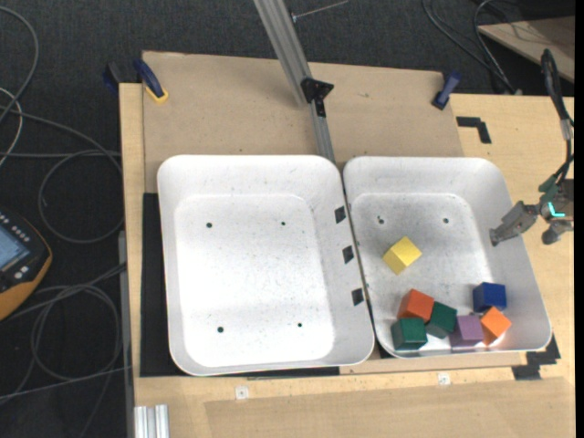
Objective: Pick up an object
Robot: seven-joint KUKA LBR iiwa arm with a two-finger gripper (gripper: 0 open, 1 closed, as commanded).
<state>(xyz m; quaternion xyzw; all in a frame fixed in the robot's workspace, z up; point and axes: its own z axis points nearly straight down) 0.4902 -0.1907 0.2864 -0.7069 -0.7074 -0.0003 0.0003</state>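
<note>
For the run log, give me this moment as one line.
pincer: open, over right bin's right edge, holding nothing | right bin: yellow block apart, six blocks clustered at front | pick: not yet

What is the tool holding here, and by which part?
Nothing: the tool sits open at the right bin's right rim, apart from the blocks.

Even, bright overhead light; sharp, soft shadows.

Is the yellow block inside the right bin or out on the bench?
Inside. The yellow block lies on the right bin's floor, apart from the other blocks near its front edge.
</note>
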